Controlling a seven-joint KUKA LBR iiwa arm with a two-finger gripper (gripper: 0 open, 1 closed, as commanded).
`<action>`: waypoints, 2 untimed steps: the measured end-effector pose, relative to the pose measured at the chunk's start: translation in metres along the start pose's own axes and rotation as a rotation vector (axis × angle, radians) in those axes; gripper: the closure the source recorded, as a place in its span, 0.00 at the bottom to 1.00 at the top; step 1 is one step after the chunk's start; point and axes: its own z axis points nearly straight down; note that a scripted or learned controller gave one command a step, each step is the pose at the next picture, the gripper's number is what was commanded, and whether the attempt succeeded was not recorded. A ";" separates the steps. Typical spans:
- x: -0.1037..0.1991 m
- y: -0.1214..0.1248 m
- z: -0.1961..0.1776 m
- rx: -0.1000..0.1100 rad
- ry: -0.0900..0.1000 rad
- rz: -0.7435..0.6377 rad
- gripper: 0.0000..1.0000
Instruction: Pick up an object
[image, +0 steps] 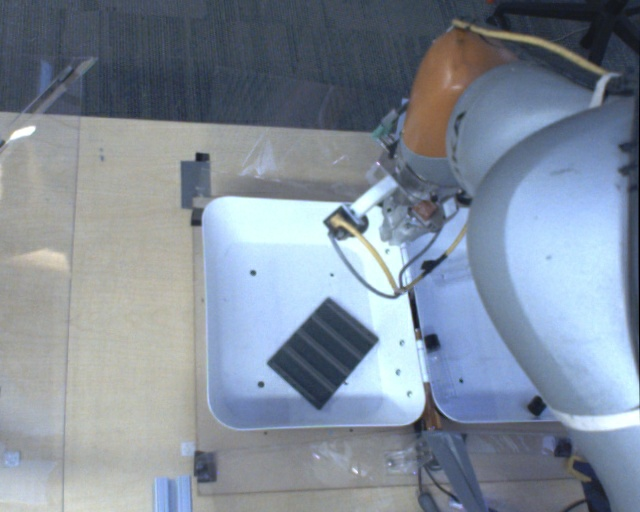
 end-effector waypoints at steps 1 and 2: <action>0.002 -0.001 -0.012 -0.002 0.003 -0.008 1.00; 0.029 -0.041 -0.057 0.000 0.004 0.176 1.00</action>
